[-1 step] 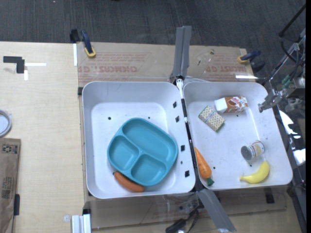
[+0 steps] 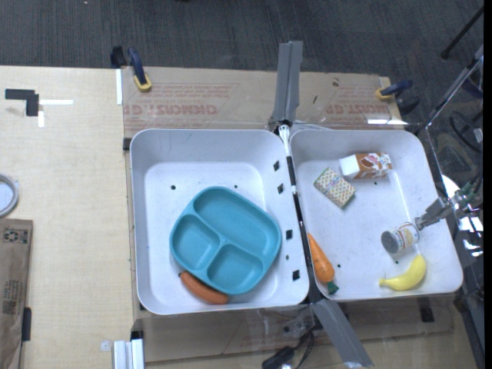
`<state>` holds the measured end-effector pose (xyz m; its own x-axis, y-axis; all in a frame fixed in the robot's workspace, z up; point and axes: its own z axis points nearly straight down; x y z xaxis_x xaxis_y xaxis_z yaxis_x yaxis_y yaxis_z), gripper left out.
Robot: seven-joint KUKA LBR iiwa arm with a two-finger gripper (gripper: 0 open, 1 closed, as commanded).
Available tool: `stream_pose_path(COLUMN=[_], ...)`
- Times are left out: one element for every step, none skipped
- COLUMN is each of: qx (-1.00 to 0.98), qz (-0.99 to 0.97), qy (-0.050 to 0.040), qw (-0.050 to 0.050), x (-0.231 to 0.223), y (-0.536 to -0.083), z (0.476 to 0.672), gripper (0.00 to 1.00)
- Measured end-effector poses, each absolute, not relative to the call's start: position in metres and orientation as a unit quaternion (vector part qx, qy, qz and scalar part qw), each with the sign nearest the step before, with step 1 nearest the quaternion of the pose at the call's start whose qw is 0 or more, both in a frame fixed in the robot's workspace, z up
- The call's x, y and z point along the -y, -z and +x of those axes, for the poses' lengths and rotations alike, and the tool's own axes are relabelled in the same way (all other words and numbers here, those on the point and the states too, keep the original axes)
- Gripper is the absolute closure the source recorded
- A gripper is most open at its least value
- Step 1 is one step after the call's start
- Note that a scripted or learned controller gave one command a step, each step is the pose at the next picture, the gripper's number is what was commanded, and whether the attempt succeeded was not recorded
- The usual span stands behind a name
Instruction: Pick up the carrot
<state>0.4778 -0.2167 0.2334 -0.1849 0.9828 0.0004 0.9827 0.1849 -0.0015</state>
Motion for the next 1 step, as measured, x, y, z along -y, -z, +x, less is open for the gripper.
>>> stream_pose_path(qx=[0.862], qz=[-0.508], qy=[-0.0002], qw=[0.000], x=[0.1739], y=[-0.2486], z=[0.4807], gripper=[0.00])
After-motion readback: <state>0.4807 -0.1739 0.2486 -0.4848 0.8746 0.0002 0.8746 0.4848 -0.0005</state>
